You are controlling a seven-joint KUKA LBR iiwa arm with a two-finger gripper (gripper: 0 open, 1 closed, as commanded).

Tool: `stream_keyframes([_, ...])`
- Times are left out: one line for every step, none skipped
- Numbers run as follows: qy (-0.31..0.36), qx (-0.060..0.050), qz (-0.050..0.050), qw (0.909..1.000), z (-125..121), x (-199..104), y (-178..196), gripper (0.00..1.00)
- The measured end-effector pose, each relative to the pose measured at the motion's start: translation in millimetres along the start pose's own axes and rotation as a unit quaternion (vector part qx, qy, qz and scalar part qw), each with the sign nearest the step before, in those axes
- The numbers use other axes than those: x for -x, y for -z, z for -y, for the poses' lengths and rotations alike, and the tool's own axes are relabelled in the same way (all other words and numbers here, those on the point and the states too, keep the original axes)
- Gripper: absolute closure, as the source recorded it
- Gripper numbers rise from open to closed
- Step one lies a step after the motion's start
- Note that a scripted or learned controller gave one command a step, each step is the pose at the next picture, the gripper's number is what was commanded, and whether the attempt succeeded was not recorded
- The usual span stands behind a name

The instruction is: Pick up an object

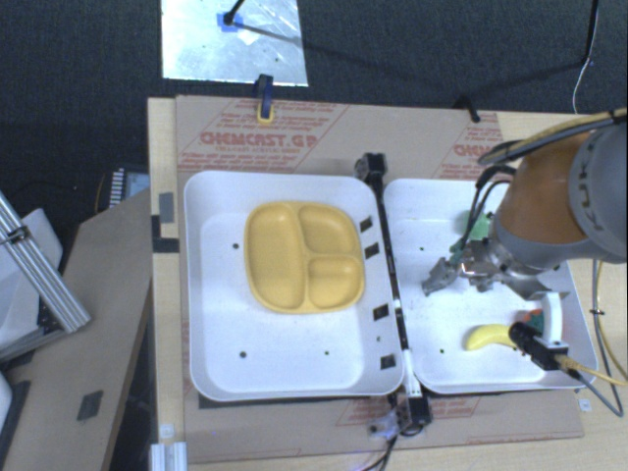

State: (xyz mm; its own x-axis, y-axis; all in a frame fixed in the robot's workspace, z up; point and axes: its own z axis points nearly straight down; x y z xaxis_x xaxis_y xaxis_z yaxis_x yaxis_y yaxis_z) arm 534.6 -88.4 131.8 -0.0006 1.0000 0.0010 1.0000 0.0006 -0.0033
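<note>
Right bin (pixel 422 214): banana (pixel 488 338) lies near gripper (pixel 446 275), apart, below-right.

Yellow banana (pixel 488 338), seemingly flat, near the right bin's (pixel 432 361) front edge.

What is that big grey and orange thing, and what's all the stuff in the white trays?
It's a robot arm, seen by one camera looking down from above. It reaches in from the right. At its tip is its end effector, a sort of two-fingered pincher, low inside the right bin. A yellow banana toy lies there too, near something green partly hidden by the arm. The left bin holds a yellow divided plate. I can't see anything between the pinchers.
</note>
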Motion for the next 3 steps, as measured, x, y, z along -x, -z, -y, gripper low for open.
stream_keyframes([0.000, 0.000, 0.000, 1.0000, 0, 0, -50, 0.00])
stream_keyframes([-0.001, 0.003, 0.000, 1.0000, -1, 0, -37, 1.00])
stream_keyframes([-0.001, 0.005, 0.001, 1.0000, -4, 10, 20, 1.00])
